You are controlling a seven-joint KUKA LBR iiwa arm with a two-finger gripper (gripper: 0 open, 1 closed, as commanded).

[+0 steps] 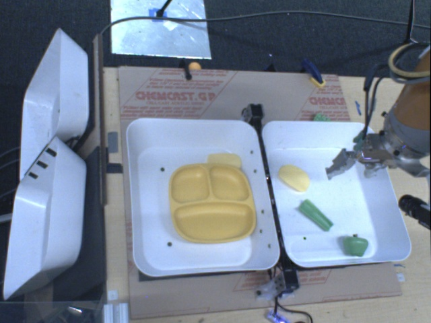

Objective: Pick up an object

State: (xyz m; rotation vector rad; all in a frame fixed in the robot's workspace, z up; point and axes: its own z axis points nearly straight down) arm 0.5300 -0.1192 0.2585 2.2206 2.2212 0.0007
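White plastic bins sit side by side on the bench. From the camera view, the left bin holds a yellow divided tray. The right bin holds a pale yellow lemon-shaped object, a green cylinder and a green pepper-like piece. The gripper hovers over the right bin's far side, fingers spread apart, gripping nothing.

left bin: yellow divided tray, pale yellow block at its far edge | right bin: yellow oval piece, green stick, green lump | pincer over right bin, nothing between fingers, apart from oval piece
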